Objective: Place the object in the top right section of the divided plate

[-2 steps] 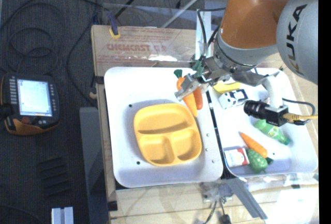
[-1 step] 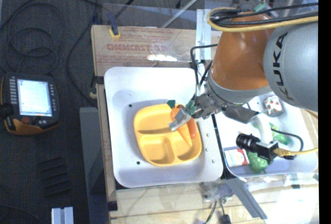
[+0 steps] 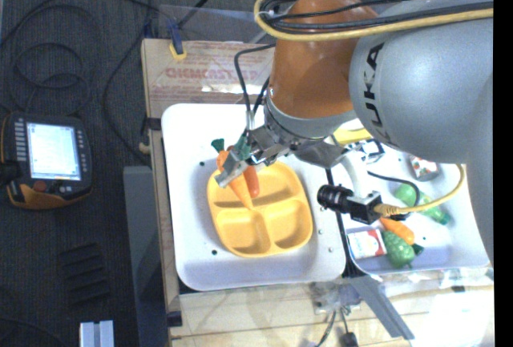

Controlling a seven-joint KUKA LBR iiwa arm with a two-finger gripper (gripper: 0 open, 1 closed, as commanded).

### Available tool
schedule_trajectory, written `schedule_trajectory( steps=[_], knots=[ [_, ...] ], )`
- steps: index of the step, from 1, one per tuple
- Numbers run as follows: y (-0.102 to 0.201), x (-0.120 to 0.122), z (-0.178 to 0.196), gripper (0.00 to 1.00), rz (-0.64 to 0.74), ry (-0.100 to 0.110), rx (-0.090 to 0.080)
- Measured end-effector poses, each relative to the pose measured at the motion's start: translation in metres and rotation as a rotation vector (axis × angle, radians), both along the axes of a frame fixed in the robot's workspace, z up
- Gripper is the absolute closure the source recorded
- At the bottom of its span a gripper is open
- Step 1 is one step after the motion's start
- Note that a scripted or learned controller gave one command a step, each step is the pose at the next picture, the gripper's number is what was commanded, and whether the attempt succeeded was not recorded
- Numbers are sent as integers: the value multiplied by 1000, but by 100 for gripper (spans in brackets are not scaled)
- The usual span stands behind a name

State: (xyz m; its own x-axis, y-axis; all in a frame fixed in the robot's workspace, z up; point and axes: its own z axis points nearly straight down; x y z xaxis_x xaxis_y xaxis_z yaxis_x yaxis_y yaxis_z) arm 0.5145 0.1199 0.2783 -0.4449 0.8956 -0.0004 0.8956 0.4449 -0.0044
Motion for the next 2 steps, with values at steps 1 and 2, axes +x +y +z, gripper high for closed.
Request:
schedule_trajectory(
  steps=[1, 2],
  knots=[
    [-85, 15, -8, 100, -137, 0, -1],
    [-43, 14, -24, 100, -156, 1, -1]
  ],
)
